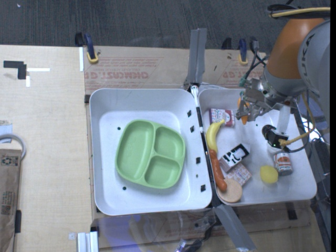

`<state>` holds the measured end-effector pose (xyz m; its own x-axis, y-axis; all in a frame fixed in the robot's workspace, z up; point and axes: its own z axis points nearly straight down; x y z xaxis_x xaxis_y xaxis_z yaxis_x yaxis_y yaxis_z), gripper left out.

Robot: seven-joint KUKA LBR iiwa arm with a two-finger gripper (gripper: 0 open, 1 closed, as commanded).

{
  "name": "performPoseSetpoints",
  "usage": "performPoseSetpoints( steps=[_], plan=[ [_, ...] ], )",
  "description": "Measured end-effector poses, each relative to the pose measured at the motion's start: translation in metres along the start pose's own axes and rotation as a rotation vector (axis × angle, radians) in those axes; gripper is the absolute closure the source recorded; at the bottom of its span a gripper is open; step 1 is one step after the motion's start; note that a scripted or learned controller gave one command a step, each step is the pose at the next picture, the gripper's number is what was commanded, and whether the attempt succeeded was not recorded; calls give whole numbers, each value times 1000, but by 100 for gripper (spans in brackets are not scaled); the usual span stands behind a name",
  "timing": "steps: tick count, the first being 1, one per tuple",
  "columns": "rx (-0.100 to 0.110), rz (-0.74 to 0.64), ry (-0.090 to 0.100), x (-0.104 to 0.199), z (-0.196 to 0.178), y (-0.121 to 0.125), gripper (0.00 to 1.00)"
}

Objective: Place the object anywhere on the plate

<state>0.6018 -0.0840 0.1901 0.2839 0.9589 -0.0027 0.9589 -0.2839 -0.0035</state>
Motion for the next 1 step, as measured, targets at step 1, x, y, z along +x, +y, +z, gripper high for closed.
performPoseSetpoints(
  steps=[1],
  plan=[
    [1, 42, 1, 67, 0, -89, 100]
  ],
)
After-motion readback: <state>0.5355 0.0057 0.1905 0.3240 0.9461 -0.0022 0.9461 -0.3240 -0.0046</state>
